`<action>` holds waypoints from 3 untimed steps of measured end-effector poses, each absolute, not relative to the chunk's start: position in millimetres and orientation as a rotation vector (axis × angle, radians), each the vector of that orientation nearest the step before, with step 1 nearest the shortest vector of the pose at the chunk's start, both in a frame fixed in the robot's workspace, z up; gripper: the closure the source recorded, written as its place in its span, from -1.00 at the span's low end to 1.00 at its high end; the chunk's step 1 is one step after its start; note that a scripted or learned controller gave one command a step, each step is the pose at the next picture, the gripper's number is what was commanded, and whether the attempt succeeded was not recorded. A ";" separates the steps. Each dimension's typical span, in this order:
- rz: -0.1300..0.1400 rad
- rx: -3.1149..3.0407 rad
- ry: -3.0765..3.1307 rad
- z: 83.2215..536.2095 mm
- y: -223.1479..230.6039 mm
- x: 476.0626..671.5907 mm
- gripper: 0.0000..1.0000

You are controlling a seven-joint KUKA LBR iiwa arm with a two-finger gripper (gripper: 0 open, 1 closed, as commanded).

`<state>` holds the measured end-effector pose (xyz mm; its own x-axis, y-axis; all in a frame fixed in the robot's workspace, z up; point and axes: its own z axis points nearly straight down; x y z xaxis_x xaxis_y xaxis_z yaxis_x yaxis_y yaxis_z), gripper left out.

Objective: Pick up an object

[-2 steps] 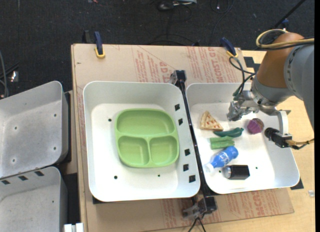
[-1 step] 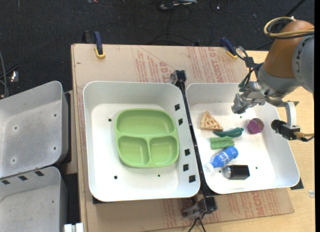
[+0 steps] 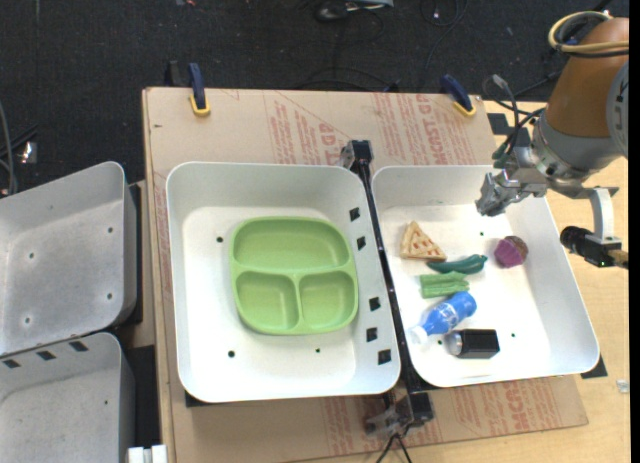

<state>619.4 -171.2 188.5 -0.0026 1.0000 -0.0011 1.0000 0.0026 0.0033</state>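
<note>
The gripper point(image 3: 493, 201) is seen above the right white bin point(image 3: 570, 301); whether it is open cannot be told. The small round purple object point(image 3: 511, 251) nearby should be approached straight down.

Both white bins point(image 3: 190, 281) look like smooth, faintly glossy plastic. The green divided plate point(image 3: 295, 274) is matt plastic. The counter point(image 3: 300, 121) is covered in printed brown cardboard. The blue bottle point(image 3: 447, 313) appears glossy plastic; the purple object point(image 3: 511, 251) is matt.
</note>
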 end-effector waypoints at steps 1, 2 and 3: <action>0.004 2.214 2.222 251.6 -168.7 620.9 1.00; 0.001 2.214 2.229 240.9 -111.1 628.5 1.00; 0.001 2.214 2.227 236.0 -60.4 639.5 1.00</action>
<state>639.5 -60.4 236.0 -0.0055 1.0000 -0.0003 1.0000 0.0055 0.0016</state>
